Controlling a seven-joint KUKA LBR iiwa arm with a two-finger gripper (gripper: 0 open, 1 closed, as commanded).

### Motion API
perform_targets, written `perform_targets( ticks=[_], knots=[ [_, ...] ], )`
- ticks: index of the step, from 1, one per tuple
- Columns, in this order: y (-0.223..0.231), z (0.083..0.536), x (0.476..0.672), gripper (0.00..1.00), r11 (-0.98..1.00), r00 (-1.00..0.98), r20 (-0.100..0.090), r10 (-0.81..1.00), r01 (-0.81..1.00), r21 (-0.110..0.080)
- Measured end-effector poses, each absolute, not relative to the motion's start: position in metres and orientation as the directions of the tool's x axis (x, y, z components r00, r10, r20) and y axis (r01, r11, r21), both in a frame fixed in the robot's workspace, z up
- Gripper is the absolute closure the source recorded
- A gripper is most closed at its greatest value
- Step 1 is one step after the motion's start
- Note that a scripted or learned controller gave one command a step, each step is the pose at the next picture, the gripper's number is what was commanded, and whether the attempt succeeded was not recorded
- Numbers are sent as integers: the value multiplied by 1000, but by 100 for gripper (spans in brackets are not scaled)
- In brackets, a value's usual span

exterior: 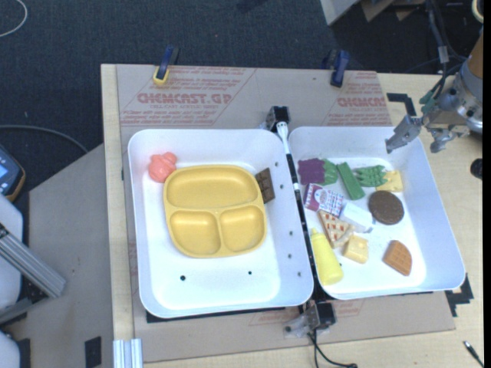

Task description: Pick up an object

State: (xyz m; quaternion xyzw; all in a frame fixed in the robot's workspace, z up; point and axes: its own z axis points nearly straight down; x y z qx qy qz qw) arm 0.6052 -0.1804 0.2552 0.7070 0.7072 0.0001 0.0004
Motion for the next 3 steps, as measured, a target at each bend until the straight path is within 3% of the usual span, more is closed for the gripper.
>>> perform_targets(
  ticks=[3],
  knots=[
    [-179, 102, 599, 0, 0, 0, 2, 1000, 1000, -7]
  ],
)
